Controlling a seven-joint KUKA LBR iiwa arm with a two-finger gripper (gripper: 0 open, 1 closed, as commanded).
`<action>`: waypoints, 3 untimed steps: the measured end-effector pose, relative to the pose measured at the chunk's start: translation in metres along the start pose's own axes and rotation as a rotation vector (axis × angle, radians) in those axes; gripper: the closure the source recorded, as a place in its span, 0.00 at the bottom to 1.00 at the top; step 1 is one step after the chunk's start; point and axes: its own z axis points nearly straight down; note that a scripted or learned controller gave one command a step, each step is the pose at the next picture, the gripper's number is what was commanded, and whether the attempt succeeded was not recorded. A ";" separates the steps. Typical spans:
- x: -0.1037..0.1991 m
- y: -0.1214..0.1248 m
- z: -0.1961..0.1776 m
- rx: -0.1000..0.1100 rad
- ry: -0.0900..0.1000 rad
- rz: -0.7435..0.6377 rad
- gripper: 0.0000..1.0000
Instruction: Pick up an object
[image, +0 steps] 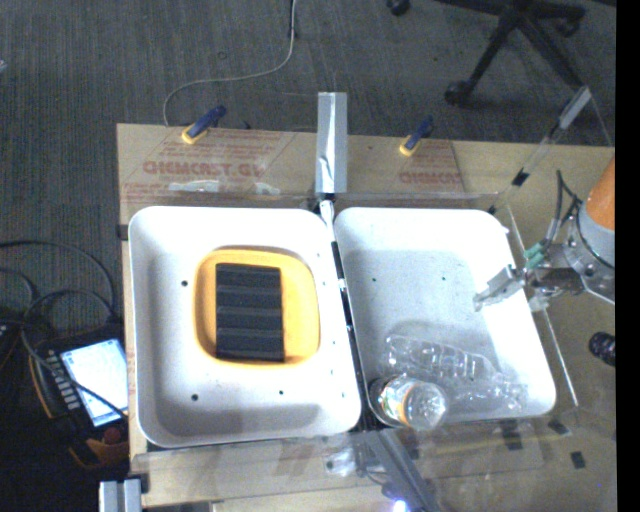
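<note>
Gripper at right bin right rim, above bin floor, nothing between fingers; cannot tell finger spread. Clear bottle lies along bin's near edge, cap end at near-left corner. Advice: descend over bottle middle, straddle across its width. Yellow-black sponge in left bin.

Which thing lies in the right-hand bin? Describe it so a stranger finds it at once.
Start at the right white bin. Along its near edge lies a clear plastic bottle on its side, its mouth at the bin's near left corner. Unlike the yellow-and-black block in the left bin, it is see-through.
</note>
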 end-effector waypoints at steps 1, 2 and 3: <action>-0.010 -0.014 0.046 0.000 -0.001 0.003 0.00; -0.015 -0.009 0.170 -0.017 -0.006 -0.052 0.00; 0.034 0.006 0.039 -0.002 -0.002 -0.097 0.00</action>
